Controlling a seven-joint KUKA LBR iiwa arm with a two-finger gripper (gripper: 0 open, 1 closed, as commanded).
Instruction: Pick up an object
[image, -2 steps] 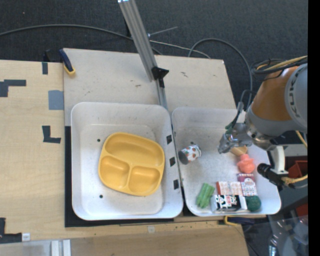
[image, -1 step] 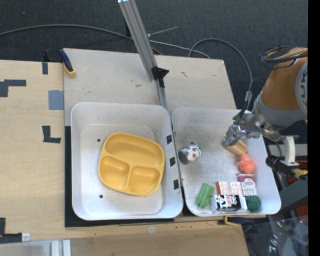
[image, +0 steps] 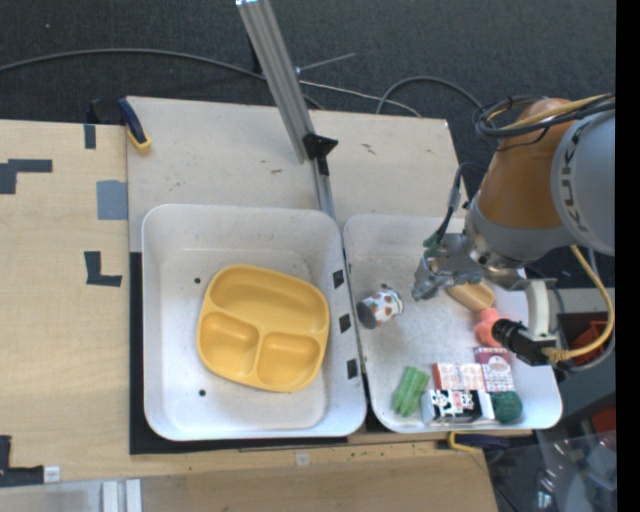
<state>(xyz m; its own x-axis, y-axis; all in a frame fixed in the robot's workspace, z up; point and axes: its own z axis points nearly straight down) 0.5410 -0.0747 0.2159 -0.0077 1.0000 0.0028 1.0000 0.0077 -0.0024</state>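
My gripper (image: 428, 284) hangs low over the middle of the right bin (image: 395, 232), below the grey and orange arm. A small rounded white and dark object (image: 379, 306) lies just to its left, apart from the fingertips. A tan piece (image: 472, 294) and a pink piece (image: 487, 325) lie just right of the gripper, partly under the arm. Along the bin's front edge sit a green object (image: 410, 390), a red and white box (image: 472, 376), a black and white box (image: 455, 404) and a dark green ball (image: 507, 405). Nothing shows between the fingers.
The left bin (image: 170, 300) holds a yellow divided plate (image: 263, 327). A grey metal pole (image: 283, 75) slants from the top down to the wall between the bins. Cables trail over the dark floor at the back, and a yellow-handled tool (image: 134, 123) lies at the bench's back left.
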